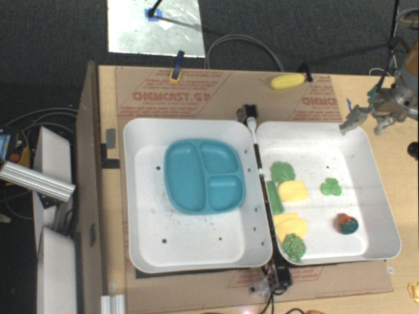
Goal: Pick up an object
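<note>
The bench [216, 87] carries two shallow white bins side by side. The left bin [147, 241] holds a blue divided plate [204, 176], lying flat near its middle. The right bin [373, 195] holds the candidates for picking: a cluster against its left wall made of a green leafy piece [283, 171], a long dark green piece [273, 197], two yellow pieces [293, 191] [292, 226] and a knobbly green piece [294, 246], all touching or nearly so. Well apart from these lie a small green clover-shaped piece [331, 188] and a red-and-green piece [347, 224], each alone on bare floor.

The gripper [368, 122] hovers above the far right corner of the right bin, its two fingers spread apart with nothing between them.

The step in hand looks like the approach. A clean grasp is likelier on one of the isolated pieces, since the crowded cluster by the wall leaves little room for a finger on either side. The gripper should descend straight over the chosen piece, straddle it, and close only once low enough.
</note>
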Robot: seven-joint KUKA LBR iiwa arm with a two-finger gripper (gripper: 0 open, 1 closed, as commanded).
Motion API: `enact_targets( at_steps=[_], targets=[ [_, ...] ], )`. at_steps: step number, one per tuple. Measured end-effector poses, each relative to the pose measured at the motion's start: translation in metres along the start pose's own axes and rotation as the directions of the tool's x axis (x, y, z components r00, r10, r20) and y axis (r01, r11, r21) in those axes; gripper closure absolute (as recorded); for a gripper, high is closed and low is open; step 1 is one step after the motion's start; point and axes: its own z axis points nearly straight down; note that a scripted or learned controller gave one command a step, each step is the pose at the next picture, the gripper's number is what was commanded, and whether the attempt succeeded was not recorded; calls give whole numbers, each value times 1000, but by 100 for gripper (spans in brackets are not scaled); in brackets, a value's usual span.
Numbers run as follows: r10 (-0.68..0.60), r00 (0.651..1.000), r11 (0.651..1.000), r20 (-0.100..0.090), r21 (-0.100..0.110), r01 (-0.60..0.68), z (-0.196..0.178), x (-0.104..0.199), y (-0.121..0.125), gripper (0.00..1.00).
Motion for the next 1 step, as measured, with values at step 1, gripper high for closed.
enact_targets(
  at_steps=[1],
  targets=[
    [1,1000,1000,-5,11,-1,111,34,-33,0]
  ],
)
